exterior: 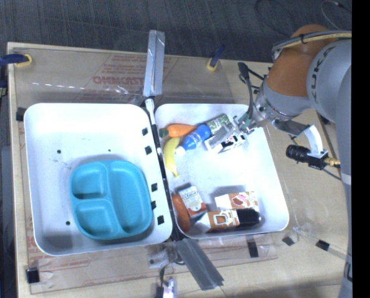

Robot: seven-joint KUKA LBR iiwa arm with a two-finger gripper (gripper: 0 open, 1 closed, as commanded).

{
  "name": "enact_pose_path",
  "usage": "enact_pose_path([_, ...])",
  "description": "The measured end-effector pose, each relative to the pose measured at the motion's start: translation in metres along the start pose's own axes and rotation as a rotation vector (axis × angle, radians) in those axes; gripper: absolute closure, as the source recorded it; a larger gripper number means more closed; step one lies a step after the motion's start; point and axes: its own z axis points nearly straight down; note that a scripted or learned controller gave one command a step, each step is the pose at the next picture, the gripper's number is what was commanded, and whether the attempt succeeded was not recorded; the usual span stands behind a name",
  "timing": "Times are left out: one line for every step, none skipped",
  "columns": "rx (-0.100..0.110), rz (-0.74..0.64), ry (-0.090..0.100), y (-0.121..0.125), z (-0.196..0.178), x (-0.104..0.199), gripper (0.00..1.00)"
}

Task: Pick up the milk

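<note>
We take the milk (pixel 236 200) to be the small white carton with a pink and brown label, lying flat at the lower right of the frame in the right bin (pixel 277 185). It touches a brown carton (pixel 221 218) and a dark bottle (pixel 248 218) just below it, with a snack packet (pixel 190 198) to its left. The gripper (pixel 237 135) sits well apart from it, in the upper part of the same bin, beside a blue bottle (pixel 198 136). We cannot tell how far its jaws stand apart. A blue tray (pixel 110 198) lies in the left bin (pixel 42 166).
</note>
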Motion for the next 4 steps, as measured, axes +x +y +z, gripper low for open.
enact_pose_path([-0.004, -0.06, -0.005, 0.012, 0.003, -0.005, 0.0])
enact_pose_path([0.0, -0.154, -0.001, -0.004, 0.013, 0.002, 0.0])
enact_pose_path([-0.018, -0.166, -0.02, -0.013, 0.081, 0.003, 0.0])
enact_pose_path([-0.003, -0.151, -0.004, 0.005, -0.042, -0.004, 0.0])
